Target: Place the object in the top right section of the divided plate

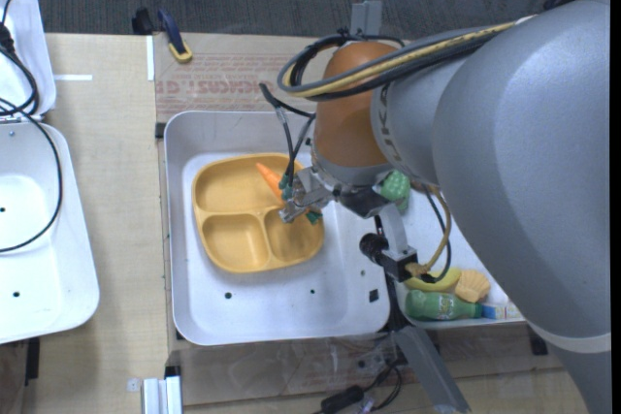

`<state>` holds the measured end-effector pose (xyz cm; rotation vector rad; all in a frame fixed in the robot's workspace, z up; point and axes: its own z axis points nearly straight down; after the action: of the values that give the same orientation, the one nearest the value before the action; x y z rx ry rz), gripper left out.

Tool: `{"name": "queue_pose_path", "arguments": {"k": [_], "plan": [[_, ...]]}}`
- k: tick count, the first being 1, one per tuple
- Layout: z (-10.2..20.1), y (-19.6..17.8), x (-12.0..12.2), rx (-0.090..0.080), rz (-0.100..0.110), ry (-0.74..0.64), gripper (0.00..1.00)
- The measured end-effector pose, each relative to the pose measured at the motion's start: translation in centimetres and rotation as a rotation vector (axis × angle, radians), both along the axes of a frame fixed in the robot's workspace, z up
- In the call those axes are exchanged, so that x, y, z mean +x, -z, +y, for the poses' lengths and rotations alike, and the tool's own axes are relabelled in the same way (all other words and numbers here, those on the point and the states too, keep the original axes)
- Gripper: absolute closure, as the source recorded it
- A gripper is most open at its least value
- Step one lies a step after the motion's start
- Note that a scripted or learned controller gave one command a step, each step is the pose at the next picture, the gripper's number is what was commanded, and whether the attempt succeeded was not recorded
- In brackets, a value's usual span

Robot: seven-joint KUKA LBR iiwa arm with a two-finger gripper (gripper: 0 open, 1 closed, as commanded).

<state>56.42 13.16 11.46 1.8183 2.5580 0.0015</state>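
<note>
Hovering gripper (294, 202): it sits low over the right rim of the yellow divided plate (231, 247), at the centre of the frame. I cannot tell whether it is wide or narrow, as the wrist hides the tips.
Task's thing: a small orange carrot-like piece (268, 175) lies in the plate's upper section, toward its right end, just up-left of the gripper.
Hold: nothing visibly grips the piece, so I judge it to be resting loose or only touched.
Risk of dragging: a sideways move this low could catch the piece and sweep it over the divider into a lower section.
Risk of tipping: the gripper is close to the rim. Pressing down there could tilt or slide the plate within the white bin (252, 315).
Risk of sticking: if the piece clings on lift-off, it may leave the plate.
Neighbours: the banana (434, 281) and green bottle (441, 306) at lower right are well apart, so they are unlikely to interfere.
</note>
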Motion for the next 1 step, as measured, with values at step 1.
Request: {"name": "queue_pose_path", "arguments": {"k": [1], "plan": [[0.46, 0.16, -0.19, 0.004, 0.005, -0.006, 0.00]]}}
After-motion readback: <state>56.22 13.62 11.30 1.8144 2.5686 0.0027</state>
